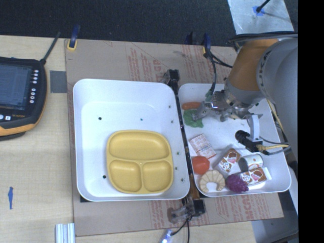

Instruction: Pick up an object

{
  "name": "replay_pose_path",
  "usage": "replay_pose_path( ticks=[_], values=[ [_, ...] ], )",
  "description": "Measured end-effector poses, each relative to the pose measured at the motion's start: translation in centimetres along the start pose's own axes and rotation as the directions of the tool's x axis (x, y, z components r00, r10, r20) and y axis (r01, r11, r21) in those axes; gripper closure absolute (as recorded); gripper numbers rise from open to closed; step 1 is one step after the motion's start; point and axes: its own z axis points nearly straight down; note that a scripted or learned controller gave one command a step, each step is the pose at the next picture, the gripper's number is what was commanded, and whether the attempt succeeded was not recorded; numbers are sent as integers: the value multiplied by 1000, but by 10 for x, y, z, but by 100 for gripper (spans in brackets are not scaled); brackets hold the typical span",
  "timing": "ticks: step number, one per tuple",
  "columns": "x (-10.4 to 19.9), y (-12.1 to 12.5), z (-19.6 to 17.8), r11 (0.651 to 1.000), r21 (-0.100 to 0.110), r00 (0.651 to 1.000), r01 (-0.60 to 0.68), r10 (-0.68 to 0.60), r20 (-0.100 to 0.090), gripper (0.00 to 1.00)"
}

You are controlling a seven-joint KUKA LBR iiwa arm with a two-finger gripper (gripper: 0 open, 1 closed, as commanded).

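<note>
My gripper [223,109] hangs over the far part of the right bin [273,135], under the grey wrist with its orange band. Just left of it lie a green leafy piece [193,117] and a small orange-red piece [191,105]. Nearer the front of the bin are a pink-and-white packet [201,146], a red tomato [200,164], a pale croissant [212,181], purple grapes [236,183], a small carton [230,161], a white can [252,162] and another carton [254,176]. I see nothing held in the gripper.
The left bin [101,100] holds a yellow divided plate [139,161]. A tablet with an orange frame [17,95] lies on the bench at far left. Clamps sit between the bins at the far [173,76] and near [187,210] ends.
</note>
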Motion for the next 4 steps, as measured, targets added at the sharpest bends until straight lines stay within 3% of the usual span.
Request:
replay_pose_path(
  ticks=[1,3,4],
  values=[
    [1,31,0,1000,1,1000,0,0,0,0],
    [8,30,0,1000,6,1000,1,-1,2,0],
    [8,30,-11,1000,6,1000,4,-4,1,100]
  ],
)
